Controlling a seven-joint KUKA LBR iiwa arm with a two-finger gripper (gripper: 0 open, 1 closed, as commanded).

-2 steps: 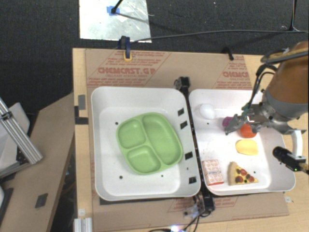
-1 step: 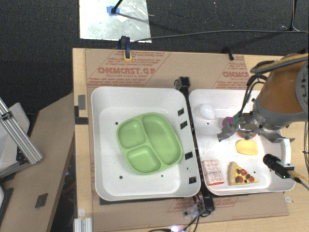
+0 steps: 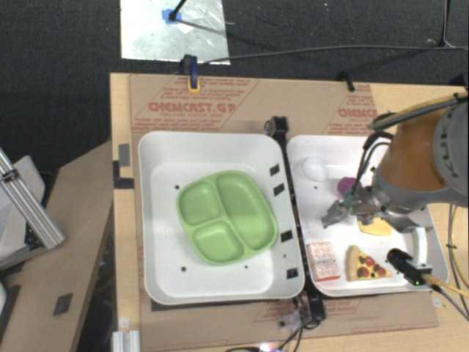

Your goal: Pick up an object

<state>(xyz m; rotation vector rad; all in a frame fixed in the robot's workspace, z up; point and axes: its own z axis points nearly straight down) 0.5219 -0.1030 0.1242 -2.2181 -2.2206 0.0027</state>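
Two white bins sit side by side. The left bin [image 3: 157, 196] holds a green divided plate [image 3: 226, 216]. In the right bin [image 3: 333, 288] the gripper [image 3: 335, 215] hangs low near the middle; its grip state cannot be told from this view, and nothing is visibly held. Around it lie a white ball [image 3: 314, 169], a purple item [image 3: 345, 186], a yellow piece [image 3: 377, 228] partly under the wrist, a pizza slice [image 3: 364, 264] and a pink packet [image 3: 322, 261] by the front wall.

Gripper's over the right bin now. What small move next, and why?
Probably lower straight down and check. The gripper hangs over bare floor in the right white bin, with the purple object just beyond and the pink-and-white packet nearer; nothing shows between its fingers.
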